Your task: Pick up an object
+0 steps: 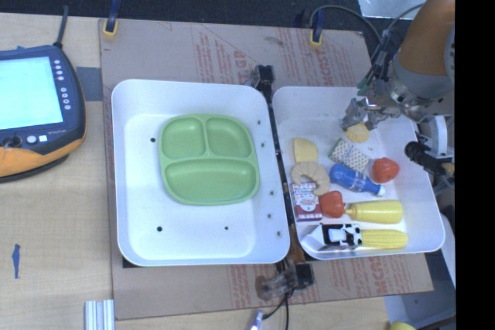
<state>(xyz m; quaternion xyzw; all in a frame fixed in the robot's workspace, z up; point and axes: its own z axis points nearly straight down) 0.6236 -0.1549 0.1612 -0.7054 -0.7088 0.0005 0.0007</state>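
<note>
Crowding the tool (357,122), blue bottle (354,178), red tomato (384,168), checkered packet (352,155)

Lighting bright & even, from overhead; no hard shadows, just soft dark edges under the rims of the left bin (131,166) and right bin (421,243). White plastic runs near blown-out, esp. left bin floor. Handheld screen (29,95) glares pale blue, detail washed out. Top strip beyond the counter (69,243) is dim, nearly black. Overall soft, low-res; small items in right bin blur together. Arm (429,35) slightly fuzzy.
</note>
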